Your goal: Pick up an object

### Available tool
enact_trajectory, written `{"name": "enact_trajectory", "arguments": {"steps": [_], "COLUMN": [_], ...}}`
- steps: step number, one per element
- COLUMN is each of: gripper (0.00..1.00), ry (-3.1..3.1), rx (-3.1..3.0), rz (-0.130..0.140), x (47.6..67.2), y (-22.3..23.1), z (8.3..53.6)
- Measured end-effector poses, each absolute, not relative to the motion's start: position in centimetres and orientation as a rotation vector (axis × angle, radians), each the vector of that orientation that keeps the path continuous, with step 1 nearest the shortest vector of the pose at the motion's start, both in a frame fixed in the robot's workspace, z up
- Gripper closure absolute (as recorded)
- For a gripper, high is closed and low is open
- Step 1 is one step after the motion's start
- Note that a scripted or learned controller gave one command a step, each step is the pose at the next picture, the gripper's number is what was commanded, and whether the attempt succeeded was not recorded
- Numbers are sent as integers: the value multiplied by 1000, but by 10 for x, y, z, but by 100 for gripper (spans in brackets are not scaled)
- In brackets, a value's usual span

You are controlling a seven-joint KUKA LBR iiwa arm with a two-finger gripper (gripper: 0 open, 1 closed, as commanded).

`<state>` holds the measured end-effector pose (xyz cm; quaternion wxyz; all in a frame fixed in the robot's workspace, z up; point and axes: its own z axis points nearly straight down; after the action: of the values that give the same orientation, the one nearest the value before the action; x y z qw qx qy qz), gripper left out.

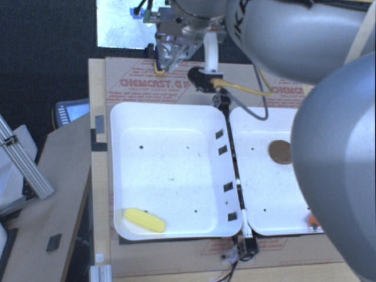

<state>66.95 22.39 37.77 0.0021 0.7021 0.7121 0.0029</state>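
My gripper point(167, 54) hung beyond the left bin's point(117, 157) far edge, jaws' state unclear, perhaps between attempts; the yellow corn cob point(144, 220) lay in its near-left corner.

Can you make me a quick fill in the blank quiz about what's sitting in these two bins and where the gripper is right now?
1. The yellow corn cob lies in the ______ bin, near its front corner.
2. The round brown disc rests in the ______ bin.
3. The gripper is above the cardboard beyond the bins, at the ______ edge of the view.
4. The small object at the right bin's front edge, beside the arm, is ______ in colour.

Missing words: left; right; top; orange
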Motion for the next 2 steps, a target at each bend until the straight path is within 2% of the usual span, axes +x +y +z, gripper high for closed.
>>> {"name": "enact_trajectory", "arguments": {"steps": [2], "gripper": [100], "ry": [2243], "rx": [2189], "rz": [15], "x": [670], "y": [224], "z": [400]}}
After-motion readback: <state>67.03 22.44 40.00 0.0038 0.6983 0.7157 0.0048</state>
